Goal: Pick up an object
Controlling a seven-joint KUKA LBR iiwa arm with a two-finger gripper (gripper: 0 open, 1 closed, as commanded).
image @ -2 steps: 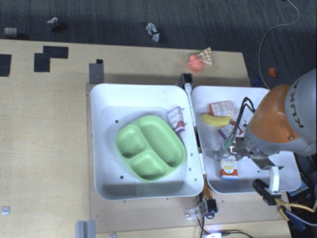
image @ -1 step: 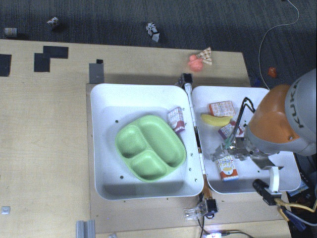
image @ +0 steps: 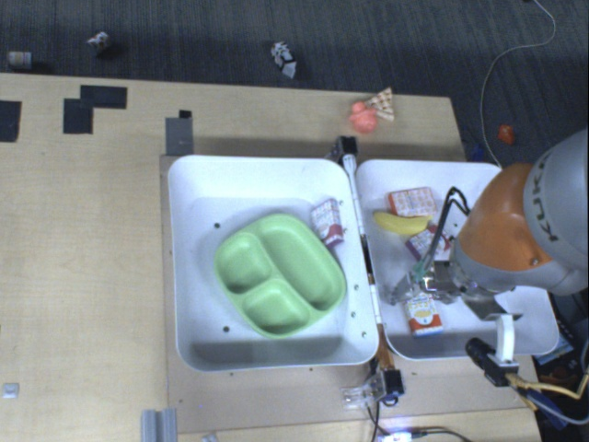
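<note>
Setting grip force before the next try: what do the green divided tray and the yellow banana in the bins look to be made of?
Green three-compartment tray in the left white bin: likely moulded plastic, smooth, slightly glossy; even colour with soft highlights on its ridges. Small yellow banana in the right white bin: looks like a plastic toy, uniformly yellow and unmarked, though real fruit can't be ruled out.
</note>
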